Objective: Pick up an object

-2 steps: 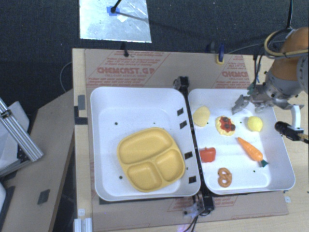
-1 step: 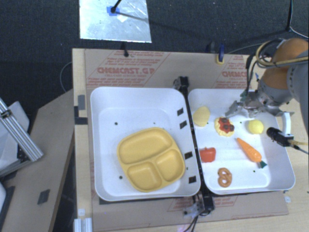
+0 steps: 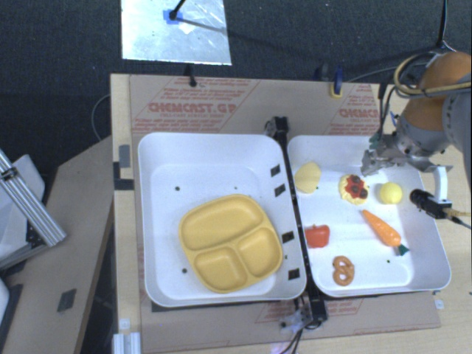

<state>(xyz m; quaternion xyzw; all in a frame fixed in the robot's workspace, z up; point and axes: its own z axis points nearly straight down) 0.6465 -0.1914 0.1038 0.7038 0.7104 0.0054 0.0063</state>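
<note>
A: Starting nearest the camera, what sat in the right bin (image 3: 424, 271)?

B: At about six o'clock in that bin lay a pretzel (image 3: 342, 269), and just up from it at nine o'clock sat a red pepper piece (image 3: 317, 235). A carrot (image 3: 383, 228) lay at a slant toward four o'clock, its green tip pointing to the near right corner.

A: And the left bin (image 3: 158, 198)?

B: It carried a yellow divided tray (image 3: 230, 241), resting toward its five o'clock side, with three compartments showing.

A: Further back on the right?

B: A small pizza-like disc with red topping (image 3: 354, 188) sat near the centre, a yellow ball (image 3: 390, 193) just beside it at three o'clock, and a pale yellow lump (image 3: 308, 176) well apart at nine o'clock, close to the divider.

A: Where was the gripper (image 3: 375, 161)?

B: It hung over the far side of the right bin, at roughly one o'clock, above the disc. Whether its claw was spread or pressed together could not be told; nothing was seen in its grasp.
</note>
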